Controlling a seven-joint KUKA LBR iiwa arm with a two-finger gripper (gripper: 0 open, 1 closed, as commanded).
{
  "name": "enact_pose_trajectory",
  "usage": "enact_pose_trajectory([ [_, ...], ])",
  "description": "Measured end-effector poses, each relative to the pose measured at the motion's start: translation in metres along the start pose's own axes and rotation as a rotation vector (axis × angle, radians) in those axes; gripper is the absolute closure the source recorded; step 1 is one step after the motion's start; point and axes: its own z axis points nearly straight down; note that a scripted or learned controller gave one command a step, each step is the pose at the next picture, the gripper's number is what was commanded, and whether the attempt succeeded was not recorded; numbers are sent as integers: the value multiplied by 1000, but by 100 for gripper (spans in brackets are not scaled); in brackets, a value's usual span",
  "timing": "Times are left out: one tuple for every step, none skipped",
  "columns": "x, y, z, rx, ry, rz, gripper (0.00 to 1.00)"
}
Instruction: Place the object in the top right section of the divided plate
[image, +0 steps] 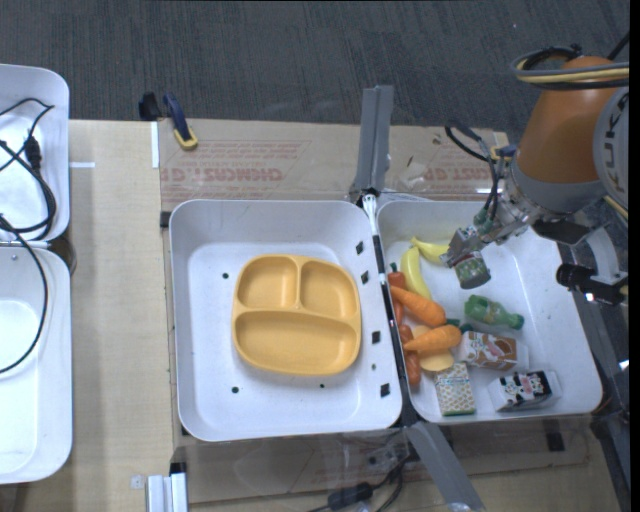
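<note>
A yellow divided plate (296, 345) lies in the left bin (200, 330), with two small sections at its far side and one long section at its near side. Nothing lies in its top right section (328, 290). My gripper (469, 258) hangs low over the far part of the right bin (575, 330), just right of a yellow banana (430, 248) and above a green toy (492, 312). A small dark piece sits at the gripper's tip, and I cannot make out whether it is a held object.
The right bin also holds a second banana (413, 272), two carrots (418, 305), a red-and-white carton (490, 350), a green box (455, 390) and a black-and-white carton (523, 390). A grey divider post (375, 140) stands between the bins.
</note>
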Motion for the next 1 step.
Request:
enact_pose_trajectory([
  [77, 30, -16, 0, 0, 12, 100],
])
